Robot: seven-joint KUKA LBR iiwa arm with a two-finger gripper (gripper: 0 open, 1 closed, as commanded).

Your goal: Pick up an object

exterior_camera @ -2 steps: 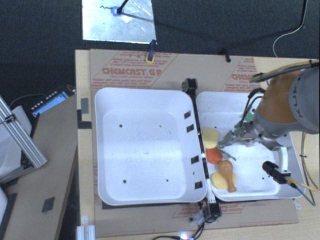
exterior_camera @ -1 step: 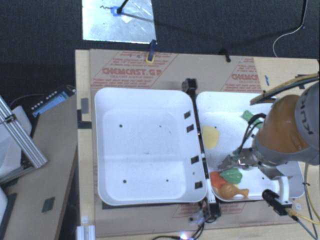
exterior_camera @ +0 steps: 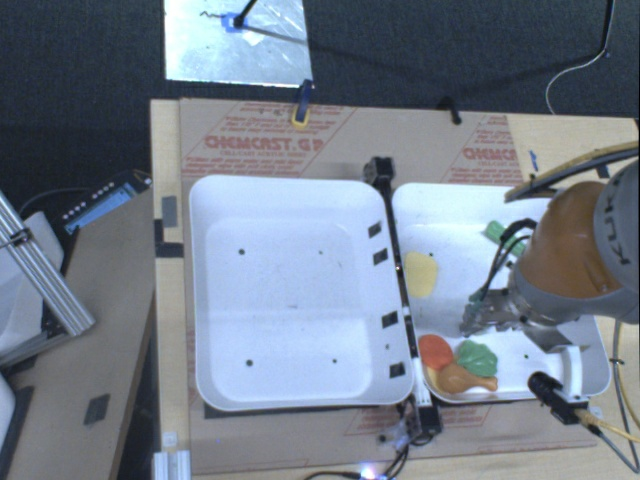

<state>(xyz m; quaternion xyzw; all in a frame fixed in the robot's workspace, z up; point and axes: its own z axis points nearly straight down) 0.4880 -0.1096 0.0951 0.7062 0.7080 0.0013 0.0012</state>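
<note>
Reaching in from your right, the arm [exterior_camera: 575,253] hangs over the right bin [exterior_camera: 450,208], its orange band bulking large above the wrist. The end effector [exterior_camera: 482,315] sits low in that bin, dark and pointing down toward the bin's near half; you cannot tell from this angle whether it is wide or narrow, and nothing shows plainly in its grip.

Just below it lies a green toy [exterior_camera: 478,356], close under the tip but whether touching you cannot tell. Beside that, to the left, is a red piece [exterior_camera: 435,349], and touching both on the near side lies an orange drumstick shape [exterior_camera: 462,379], all crowded into the bin's near left corner. Farther up the bin floor, apart from that cluster, is a flat yellow piece [exterior_camera: 421,273] near the divider between the bins. A small green item [exterior_camera: 494,232] peeks out at the arm's upper edge, partly hidden by cables.

The left bin [exterior_camera: 290,298] stands just beside the right one, their rims meeting along a line of black clips. Both rest on a cardboard sheet [exterior_camera: 270,143] on the bench [exterior_camera: 165,168]. Beyond the bench's far edge lies a silver plate [exterior_camera: 238,26] on dark carpet.
</note>
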